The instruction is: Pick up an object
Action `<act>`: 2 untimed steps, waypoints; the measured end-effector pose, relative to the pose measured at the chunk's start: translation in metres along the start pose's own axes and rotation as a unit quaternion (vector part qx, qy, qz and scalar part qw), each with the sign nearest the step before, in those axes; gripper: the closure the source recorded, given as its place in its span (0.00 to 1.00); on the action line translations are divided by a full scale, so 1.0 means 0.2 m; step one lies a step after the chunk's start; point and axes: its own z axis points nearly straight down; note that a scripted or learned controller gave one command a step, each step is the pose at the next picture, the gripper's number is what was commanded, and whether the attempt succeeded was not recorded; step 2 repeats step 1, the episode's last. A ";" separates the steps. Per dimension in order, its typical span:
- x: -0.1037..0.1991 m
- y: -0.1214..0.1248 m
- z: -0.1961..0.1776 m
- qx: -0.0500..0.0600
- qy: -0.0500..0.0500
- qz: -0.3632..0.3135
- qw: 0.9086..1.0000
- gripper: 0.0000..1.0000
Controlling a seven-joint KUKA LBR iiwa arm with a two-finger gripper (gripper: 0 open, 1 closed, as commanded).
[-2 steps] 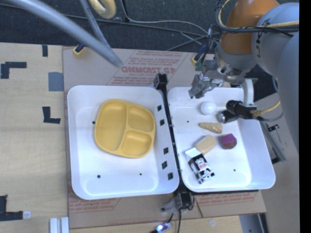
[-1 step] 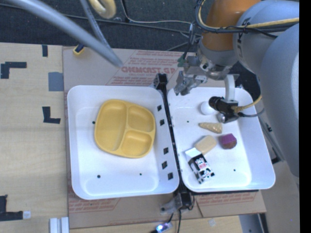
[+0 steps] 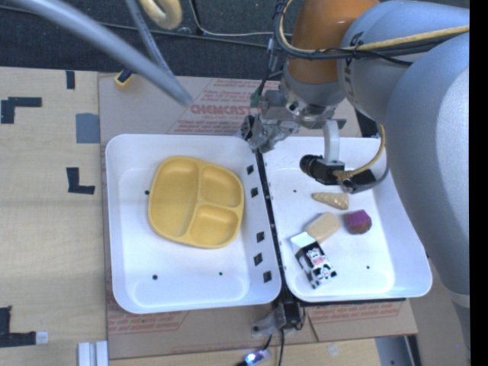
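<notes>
We are at the approach step: nothing is lifted yet, and every candidate lies flat in a bin. The gripper [image 3: 258, 132] hangs at the upper middle of the frame, over the top end of the dividing wall between the two bins, and we see no object in it. Whether it is spread or closed we cannot tell, since the wrist hides that part.

In the left white bin [image 3: 116, 204] lies a yellow plastic plate with three compartments [image 3: 197, 202], filling much of the floor. In the right white bin [image 3: 412, 279], lower right of the gripper, we count four small things: a tan wedge-shaped piece [image 3: 330, 200], a pale tan block [image 3: 322, 226] just below it, a purple lump [image 3: 357, 221] just beside the block, and a small black-and-white box [image 3: 314, 260] near the bin's lower middle.

We judge that the next move calls for choosing one target, shifting off the wall and descending over it. The purple lump and the tan block sit close together, so a clean descent needs care. The box, set a little apart, looks the easier pick.
</notes>
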 end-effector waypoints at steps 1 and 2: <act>0.26 0.01 -0.01 -0.001 0.000 0.000 1.000 1.00; 0.26 0.01 -0.01 -0.001 0.000 0.000 1.000 1.00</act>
